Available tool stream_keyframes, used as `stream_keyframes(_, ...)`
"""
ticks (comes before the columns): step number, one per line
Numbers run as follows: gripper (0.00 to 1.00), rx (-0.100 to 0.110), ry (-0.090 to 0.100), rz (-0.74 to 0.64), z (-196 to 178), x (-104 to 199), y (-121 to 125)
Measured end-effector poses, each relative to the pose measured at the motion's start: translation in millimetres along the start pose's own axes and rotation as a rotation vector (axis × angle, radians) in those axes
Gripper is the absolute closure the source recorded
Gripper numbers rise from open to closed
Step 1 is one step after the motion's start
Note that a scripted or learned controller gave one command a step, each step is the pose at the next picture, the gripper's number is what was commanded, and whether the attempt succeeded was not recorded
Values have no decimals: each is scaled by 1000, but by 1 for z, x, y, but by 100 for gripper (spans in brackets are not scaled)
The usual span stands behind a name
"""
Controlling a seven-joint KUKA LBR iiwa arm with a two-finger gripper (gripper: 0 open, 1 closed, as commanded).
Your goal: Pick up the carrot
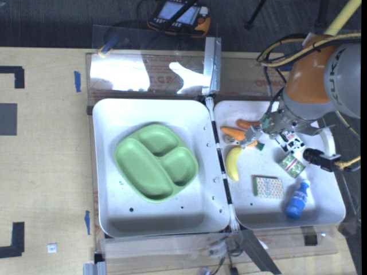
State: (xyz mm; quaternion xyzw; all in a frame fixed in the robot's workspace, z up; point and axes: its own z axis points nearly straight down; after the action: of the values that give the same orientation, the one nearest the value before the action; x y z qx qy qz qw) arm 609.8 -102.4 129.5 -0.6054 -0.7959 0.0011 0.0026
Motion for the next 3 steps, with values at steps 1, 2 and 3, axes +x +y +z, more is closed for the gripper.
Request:
stream_keyframes(1, 0, 6, 3, -352, 44, -12, 25)
stream_keyframes(2, 100, -5, -4, -352, 33, -12, 27)
stream_keyframes(3, 100, -3, -2, -131, -105, 27, 17)
